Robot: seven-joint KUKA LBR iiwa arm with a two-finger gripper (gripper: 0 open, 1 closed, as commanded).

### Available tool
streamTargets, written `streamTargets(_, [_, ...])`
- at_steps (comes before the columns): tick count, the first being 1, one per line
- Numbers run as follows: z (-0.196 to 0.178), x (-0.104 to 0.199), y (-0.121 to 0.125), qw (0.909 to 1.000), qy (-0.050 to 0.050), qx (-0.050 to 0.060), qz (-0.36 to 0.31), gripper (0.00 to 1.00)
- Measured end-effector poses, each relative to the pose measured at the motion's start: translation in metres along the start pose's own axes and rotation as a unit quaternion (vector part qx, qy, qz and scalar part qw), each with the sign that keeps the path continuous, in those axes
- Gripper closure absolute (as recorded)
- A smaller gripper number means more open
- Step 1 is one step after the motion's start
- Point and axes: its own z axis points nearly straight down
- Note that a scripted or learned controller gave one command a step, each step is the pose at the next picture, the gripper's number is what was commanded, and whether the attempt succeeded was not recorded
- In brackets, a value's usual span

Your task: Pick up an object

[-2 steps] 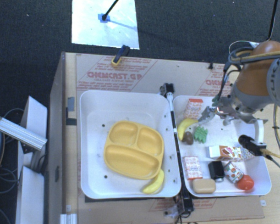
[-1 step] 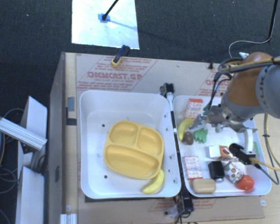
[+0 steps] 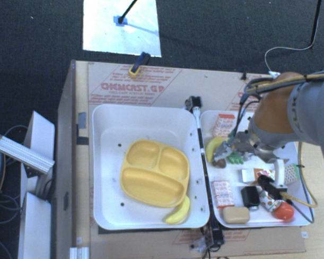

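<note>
Reaching in from the right over the right-hand shallow white bin (image 3: 307, 224), grey arm with orange band (image 3: 282, 112) bending down toward that bin's left half. Pincer (image 3: 225, 153) hanging low near the bin's left wall, fingers too blurred and crowded by clutter to judge as apart or together; cannot tell whether anything sits between them.

Lying just left of the pincer, touching or nearly so: a yellow banana-shaped toy (image 3: 213, 148). Sitting just right of the pincer, under the wrist: a small green plastic piece (image 3: 236, 158). Lying above the pincer, near the bin's far edge: a red-and-white printed packet (image 3: 224, 125). Lying below the pincer: a second red-and-white printed packet (image 3: 223, 193), and further below a tan rounded soap-like block (image 3: 236, 215). Resting below and right of the pincer: a small black box (image 3: 250, 196), and well to the lower right an orange-red round toy (image 3: 283, 211).

Sitting well left of the pincer, in the left-hand shallow white bin (image 3: 112, 124): a yellow plastic divided plate (image 3: 155, 171), with a second yellow banana-shaped toy (image 3: 179, 211) lying against its near right edge
</note>
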Motion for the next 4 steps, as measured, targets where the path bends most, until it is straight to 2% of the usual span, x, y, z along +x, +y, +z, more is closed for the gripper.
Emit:
streamTargets(1, [0.03,-0.019,0.053,1.0,-0.003,0.004,0.0,0.0])
streamTargets(2, [0.032,-0.013,0.02,1.0,0.0,0.0,0.0,0.0])
streamTargets(3, [0.03,-0.008,0.07,1.0,-0.006,0.003,0.001,0.0])
streamTargets(4, [0.028,-0.016,0.087,0.9999,-0.002,0.017,-0.002,0.0])
